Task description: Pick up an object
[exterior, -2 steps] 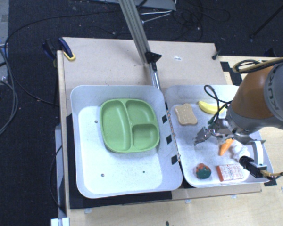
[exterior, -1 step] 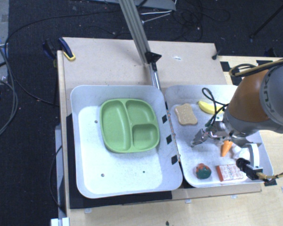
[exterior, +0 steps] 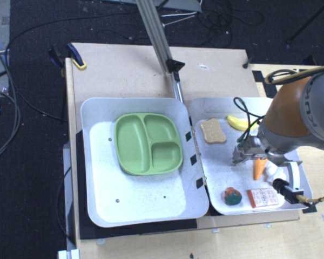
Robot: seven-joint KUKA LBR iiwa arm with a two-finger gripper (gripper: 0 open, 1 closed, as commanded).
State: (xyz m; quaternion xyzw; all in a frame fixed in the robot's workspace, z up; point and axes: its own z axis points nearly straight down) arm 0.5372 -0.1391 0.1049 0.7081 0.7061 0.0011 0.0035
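Green divided plate [exterior: 149, 144]: three compartments, lying in the left bin, toward that bin's upper right, left of the frame's centre.
Left bin [exterior: 105, 190]: shallow and white, on the pale wooden tabletop [exterior: 124, 69], its right wall touching the second bin along the frame's middle.
Metal pole [exterior: 156, 34]: runs at a slant from the top centre of the frame down to the seam between the two bins.
Right bin [exterior: 218, 161]: white, right of centre, bearing several small things.
Bread slice [exterior: 212, 131]: tan, flat on the floor of the right bin near its upper left.
Red-and-green ball [exterior: 233, 196]: a small round toy near the lower edge of the right bin.
Banana [exterior: 237, 123]: yellow, near the top of the right bin, just beside the arm's orange band, partly crossed by a black cable.
Pincer [exterior: 241, 156]: low over the middle of the right bin, between bread and carrot; whether its fingers are apart or together cannot be told, and nothing is seen between them.
Carrot [exterior: 258, 168]: orange, standing roughly upright in the frame, just right of the pincer, partly under the wrist.
Red-edged card [exterior: 264, 197]: a small printed packet, lower right of the bin, below the carrot.
Arm [exterior: 299, 115]: grey with an orange band, reaching in from the right edge of the frame.
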